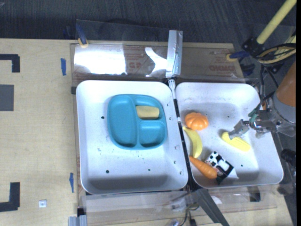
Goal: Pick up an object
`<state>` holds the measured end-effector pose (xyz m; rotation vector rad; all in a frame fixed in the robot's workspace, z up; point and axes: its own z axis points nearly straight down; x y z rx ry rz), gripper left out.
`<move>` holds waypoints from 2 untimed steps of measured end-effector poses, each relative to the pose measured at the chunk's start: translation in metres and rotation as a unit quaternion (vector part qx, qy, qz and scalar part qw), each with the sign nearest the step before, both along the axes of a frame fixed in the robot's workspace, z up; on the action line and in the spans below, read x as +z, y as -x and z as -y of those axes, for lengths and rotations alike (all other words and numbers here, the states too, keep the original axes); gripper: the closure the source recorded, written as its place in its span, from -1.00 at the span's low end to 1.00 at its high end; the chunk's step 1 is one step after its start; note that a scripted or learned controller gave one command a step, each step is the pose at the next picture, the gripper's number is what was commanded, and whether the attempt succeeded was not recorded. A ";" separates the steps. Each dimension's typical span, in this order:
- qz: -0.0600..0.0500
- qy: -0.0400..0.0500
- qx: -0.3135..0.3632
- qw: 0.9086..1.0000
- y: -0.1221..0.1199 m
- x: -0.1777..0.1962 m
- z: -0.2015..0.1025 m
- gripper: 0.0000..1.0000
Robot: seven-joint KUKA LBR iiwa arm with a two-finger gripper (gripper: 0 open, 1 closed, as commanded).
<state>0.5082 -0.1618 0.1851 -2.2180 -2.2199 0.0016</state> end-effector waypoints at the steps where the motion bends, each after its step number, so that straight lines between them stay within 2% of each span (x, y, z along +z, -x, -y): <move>1: 0.005 0.002 0.137 0.991 0.013 -0.071 -0.006 -1.00; 2: 0.004 0.001 0.143 0.990 -0.055 -0.099 0.028 -1.00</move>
